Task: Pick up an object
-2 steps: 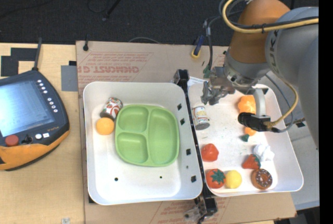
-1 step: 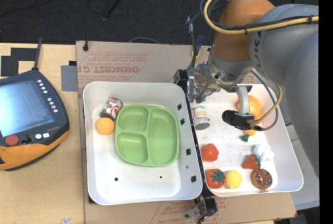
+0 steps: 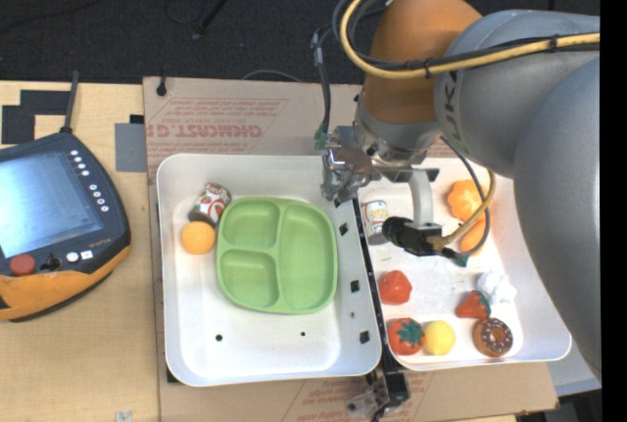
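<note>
Pick not done: nothing seen lifted. Gripper [image 3: 341, 177] low over the divider between the bins, at their far end. Clenched or released: cannot tell from this angle.

Left bin [image 3: 255, 344]: green tray [image 3: 276, 256] mid-bin; ball [image 3: 198, 237] touching the tray's left edge; can [image 3: 210, 203] just behind the ball.

Right bin [image 3: 524, 327]: jar [image 3: 375, 212] near the far-left corner, closest to the gripper and the likeliest target. Orange [image 3: 464, 200] toward the far right. Pepper [image 3: 394, 287] mid-left. Tomato [image 3: 406, 335], lemon [image 3: 440, 338] and donut [image 3: 493, 337] along the near edge.

Left to do: close on something and lift.
</note>
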Motion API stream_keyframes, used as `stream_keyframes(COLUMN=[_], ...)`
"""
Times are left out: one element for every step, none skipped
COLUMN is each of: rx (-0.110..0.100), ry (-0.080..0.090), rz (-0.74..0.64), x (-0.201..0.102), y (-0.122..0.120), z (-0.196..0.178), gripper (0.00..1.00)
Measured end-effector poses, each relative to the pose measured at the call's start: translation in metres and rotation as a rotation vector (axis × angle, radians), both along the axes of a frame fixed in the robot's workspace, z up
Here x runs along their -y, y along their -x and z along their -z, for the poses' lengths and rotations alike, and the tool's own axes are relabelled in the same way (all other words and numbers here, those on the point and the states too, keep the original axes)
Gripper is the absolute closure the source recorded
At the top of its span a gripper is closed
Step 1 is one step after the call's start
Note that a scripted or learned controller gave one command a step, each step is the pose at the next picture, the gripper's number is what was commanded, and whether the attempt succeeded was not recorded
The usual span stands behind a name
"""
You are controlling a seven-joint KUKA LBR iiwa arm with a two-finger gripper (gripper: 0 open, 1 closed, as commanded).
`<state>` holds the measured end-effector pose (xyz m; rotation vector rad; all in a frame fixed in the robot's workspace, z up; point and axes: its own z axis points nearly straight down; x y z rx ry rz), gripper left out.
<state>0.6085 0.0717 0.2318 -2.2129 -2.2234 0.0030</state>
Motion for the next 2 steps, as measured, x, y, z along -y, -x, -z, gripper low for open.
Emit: stream_keyframes(rx=[0.0,0.003], ry=[0.002,0.002], rz=[0.003,0.004], x=[-0.016,-0.008], y=[-0.005,-0.006], z=[0.009,-0.006], gripper=[1.0,1.0])
